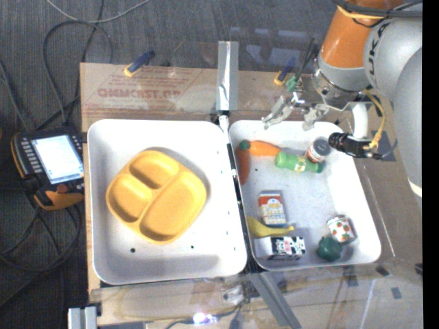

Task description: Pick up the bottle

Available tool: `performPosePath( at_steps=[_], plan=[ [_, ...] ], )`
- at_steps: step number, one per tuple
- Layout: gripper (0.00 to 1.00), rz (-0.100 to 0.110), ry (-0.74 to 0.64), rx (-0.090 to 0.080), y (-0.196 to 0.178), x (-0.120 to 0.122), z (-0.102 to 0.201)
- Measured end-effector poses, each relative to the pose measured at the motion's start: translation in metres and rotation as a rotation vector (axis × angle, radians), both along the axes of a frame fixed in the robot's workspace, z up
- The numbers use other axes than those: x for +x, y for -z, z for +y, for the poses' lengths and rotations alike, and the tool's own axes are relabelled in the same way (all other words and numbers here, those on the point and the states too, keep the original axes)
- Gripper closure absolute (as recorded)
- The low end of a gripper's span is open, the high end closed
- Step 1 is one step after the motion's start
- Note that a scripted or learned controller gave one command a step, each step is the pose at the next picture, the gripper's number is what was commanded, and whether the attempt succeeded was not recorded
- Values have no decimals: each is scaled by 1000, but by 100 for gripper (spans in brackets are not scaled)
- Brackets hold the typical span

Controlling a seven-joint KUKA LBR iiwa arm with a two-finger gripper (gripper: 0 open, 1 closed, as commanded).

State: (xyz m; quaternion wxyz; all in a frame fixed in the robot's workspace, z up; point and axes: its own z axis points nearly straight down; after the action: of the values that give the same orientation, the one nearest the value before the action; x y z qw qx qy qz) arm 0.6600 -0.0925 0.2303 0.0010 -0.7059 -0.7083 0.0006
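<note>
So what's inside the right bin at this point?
The right bin holds a green bottle, a carrot, a small jar, a carton, a banana, a dark box and two small toys at front right. Anything beneath them is covered.

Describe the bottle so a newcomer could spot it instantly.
Look in the right bin, along its far edge, just below the gripper. The bottle lies on its side there, right of the carrot and beside a small round jar. It is the only bright green thing in that far row.
</note>
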Motion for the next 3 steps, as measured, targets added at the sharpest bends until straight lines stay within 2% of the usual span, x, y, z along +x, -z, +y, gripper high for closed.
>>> performPosePath(
  at_steps=[1, 2, 3],
  plan=[
    [100, 1, -3, 1, -9, 0, 2],
    [100, 1, -32, -3, 16, -17, 10],
    [100, -1, -371, -1, 64, -63, -95]
  ],
)
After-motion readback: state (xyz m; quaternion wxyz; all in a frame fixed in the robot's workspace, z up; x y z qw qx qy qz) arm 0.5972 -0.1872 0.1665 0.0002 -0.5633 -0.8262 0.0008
